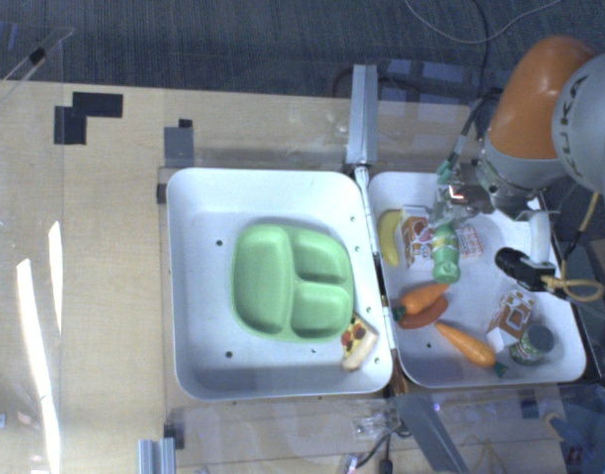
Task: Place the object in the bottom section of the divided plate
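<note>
A green divided plate [290,281] lies in the middle of the left bin [198,265], with one long section on its left and two smaller ones on its right. My gripper [450,205] hangs over the upper middle of the right bin [568,358]. It is just above a green bottle [446,262] and a red-and-white snack packet [414,241]. Nothing can be seen held in it. A small yellow and red toy food piece [357,343] rests in the left bin, off the plate's lower right corner.
The right bin also holds a banana [388,237] at its left wall, an orange-red pepper [422,304], a carrot [467,344], a small patterned box [512,313] and a can [532,345]. A metal divider rail [362,117] stands between the bins at the back.
</note>
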{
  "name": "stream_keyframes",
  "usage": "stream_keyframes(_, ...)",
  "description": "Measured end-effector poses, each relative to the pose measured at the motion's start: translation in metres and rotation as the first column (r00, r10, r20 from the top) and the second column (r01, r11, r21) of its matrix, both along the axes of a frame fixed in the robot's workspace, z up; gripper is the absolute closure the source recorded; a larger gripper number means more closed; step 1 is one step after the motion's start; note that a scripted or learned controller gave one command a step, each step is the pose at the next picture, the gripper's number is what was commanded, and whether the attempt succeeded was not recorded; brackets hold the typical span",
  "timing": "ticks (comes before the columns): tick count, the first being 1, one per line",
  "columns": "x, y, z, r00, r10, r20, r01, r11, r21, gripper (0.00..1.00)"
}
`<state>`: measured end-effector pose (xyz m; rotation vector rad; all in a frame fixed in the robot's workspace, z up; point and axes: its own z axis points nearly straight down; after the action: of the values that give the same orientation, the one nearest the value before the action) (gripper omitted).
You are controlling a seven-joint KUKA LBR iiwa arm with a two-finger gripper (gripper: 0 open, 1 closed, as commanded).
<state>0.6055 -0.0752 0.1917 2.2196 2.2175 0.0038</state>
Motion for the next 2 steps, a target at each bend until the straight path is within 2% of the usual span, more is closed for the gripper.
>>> stream_keyframes(1, -0.063, 0.052, 0.006, 1.000, 0.007, 0.000, -0.007, 1.000, 0.002, 1.00)
stream_keyframes(2, -0.024, 0.125, 0.069, 0.997, -0.073, 0.000, 0.073, 0.997, 0.003, 1.00)
